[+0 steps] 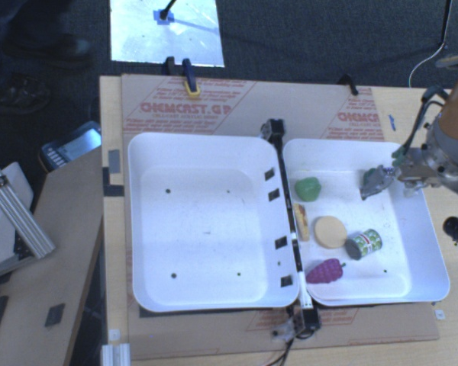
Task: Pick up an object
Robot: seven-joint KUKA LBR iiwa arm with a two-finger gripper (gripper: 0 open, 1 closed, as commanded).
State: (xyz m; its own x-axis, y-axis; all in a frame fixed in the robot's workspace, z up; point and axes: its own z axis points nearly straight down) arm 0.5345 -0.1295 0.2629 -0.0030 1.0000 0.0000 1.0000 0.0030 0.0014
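A: Where was the grey metal claw [372, 181]?

B: Over the right white plastic bin [420, 227], far side; its grip was unclear. A round green object [308, 188] lay left.

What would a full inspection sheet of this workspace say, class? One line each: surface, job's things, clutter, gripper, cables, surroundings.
Surface: bench bearing a printed brown board and two white bins, left bin and right bin.
Job's things: in the right bin, green object, tan disc, small can, purple grapes.
Clutter: nothing seen.
Gripper: gripper over the right bin's far side; state unclear.
Cables: thin cable at the upper right.
Surroundings: dark floor, silver sheet, aluminium rail.
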